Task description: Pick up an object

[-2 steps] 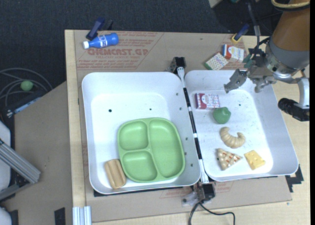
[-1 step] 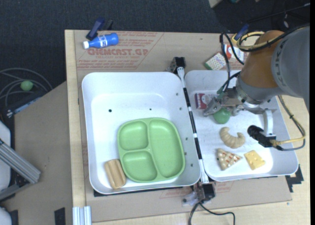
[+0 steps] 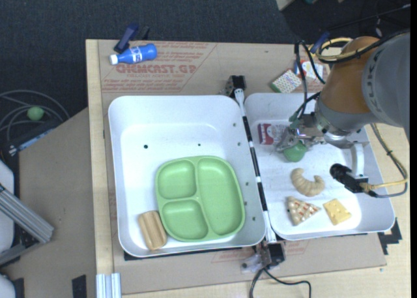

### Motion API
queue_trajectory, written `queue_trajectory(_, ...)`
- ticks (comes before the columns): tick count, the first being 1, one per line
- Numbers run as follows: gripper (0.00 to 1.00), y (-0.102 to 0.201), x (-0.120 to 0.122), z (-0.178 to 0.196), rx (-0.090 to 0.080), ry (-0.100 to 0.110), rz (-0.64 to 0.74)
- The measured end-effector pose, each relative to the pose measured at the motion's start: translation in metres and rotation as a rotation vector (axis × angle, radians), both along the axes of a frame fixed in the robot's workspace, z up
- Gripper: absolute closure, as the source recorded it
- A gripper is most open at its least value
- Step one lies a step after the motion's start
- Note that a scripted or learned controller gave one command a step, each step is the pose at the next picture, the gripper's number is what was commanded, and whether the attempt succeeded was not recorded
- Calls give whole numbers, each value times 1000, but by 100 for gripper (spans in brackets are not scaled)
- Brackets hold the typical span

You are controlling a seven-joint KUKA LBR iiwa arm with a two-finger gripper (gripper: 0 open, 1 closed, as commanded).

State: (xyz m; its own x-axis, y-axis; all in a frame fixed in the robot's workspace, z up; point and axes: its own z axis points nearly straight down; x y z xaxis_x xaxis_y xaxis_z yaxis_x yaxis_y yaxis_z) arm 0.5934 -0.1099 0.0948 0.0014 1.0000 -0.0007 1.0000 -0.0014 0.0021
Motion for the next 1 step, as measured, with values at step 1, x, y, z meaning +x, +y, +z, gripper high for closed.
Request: queue_trajectory(1, 100, 71, -18, 118, 1, 0, 3)
